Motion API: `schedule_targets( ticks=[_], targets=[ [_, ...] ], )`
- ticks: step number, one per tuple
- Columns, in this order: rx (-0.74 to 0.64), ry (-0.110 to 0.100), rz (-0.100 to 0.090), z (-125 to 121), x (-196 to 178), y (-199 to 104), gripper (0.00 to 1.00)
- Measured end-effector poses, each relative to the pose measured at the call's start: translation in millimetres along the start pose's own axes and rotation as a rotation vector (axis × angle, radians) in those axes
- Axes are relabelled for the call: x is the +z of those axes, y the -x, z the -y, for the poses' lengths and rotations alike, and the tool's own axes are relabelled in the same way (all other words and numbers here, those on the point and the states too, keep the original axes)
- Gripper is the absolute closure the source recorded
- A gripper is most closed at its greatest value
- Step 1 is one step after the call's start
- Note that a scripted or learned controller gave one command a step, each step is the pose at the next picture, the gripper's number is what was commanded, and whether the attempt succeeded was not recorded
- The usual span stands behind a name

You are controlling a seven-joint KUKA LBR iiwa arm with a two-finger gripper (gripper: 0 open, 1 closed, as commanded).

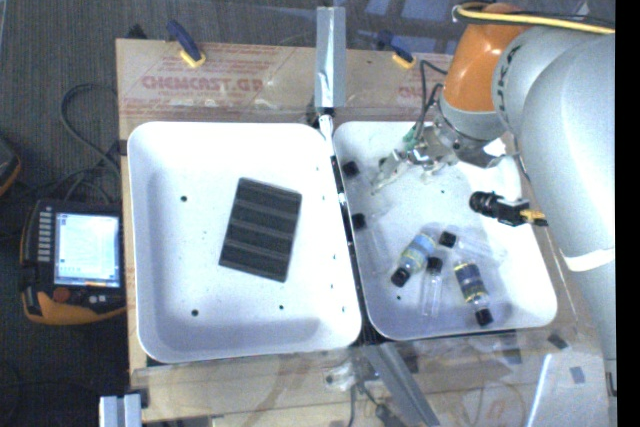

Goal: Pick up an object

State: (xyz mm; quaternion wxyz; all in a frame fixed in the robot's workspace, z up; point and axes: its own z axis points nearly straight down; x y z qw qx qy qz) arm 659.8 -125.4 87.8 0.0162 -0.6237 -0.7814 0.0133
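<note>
A dark ribbed rectangular pad (261, 228) lies flat in the middle of the left bin (160, 315). Several small clear bottles with black caps lie at the front of the right bin (530, 310): one with a blue label (412, 257), a plain one (432, 283) and one with a yellow label (469, 283). My gripper (392, 170) hangs low over the back left part of the right bin, below the orange wrist band (478, 65). It is well apart from the bottles, and nothing shows in it.
A black connector with a yellow tip (498, 207) sticks out from the arm over the right bin's right side. Small black clips (351, 168) sit along the wall between the bins. A teach pendant (75, 260) lies on the floor at the left.
</note>
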Motion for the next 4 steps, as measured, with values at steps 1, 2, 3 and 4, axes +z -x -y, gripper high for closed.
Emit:
schedule_targets(
  ticks=[1, 2, 3, 4],
  targets=[
    [0.000, 0.006, 0.010, 0.0, -10.2, 2.8, 1.00],
    [0.001, 0.000, 0.008, 1.5, -8.5, 2.6, 0.00],
    [-0.003, 0.048, 0.019, 14.1, -1.6, -23.3, 0.00],
    [-0.003, 0.053, 0.019, 13.0, -12.7, -23.8, 1.00]
  ],
)
